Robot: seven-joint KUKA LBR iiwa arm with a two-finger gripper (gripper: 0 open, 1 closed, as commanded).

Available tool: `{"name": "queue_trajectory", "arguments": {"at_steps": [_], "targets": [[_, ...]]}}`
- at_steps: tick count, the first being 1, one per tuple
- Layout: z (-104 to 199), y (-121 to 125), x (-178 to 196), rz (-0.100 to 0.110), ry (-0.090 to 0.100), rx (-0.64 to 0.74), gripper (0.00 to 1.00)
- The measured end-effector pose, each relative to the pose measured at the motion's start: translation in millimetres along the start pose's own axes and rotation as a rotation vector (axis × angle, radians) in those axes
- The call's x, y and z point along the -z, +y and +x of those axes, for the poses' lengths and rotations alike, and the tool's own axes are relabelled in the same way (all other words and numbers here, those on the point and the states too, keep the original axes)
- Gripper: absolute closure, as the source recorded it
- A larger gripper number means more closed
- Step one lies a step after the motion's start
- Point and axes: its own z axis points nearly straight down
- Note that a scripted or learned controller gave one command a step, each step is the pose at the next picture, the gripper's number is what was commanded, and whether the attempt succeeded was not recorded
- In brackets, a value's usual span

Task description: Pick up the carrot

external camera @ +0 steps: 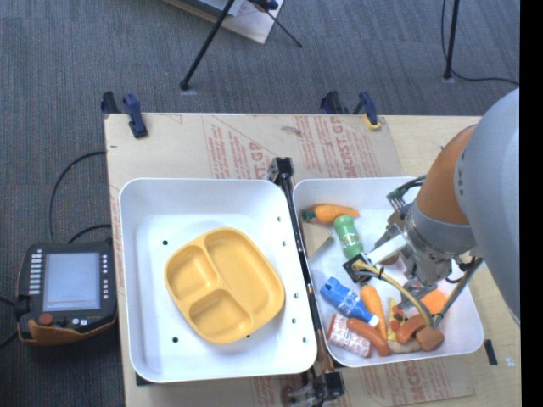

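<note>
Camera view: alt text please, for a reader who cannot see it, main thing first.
The grey and orange arm reaches from the right into the right bin, its gripper low among toy foods. A carrot lies near that bin's far edge, apart from the gripper, beside a green bottle. The left bin holds a yellow divided plate.

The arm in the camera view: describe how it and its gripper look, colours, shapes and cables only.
The arm is a thick, rounded, pale grey body with a broad orange band above the wrist. Below the band sits a grey metal collar, then the gripper, a darker assembly of metal and black parts. A thin yellowish cable and black wires loop from it.
</note>
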Motion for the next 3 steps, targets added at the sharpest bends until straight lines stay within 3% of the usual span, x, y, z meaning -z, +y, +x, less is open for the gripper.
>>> {"name": "queue_trajectory", "arguments": {"at_steps": [1, 2, 3], "targets": [[-39.0, -16.3, -80.9, 0.001, 0.001, 0.114, 0.00], [-39.8, -16.0, -75.0, 0.007, -0.005, 0.111, 1.00], [-31.7, -16.8, -80.9, 0.000, 0.001, -0.011, 1.00]]}}
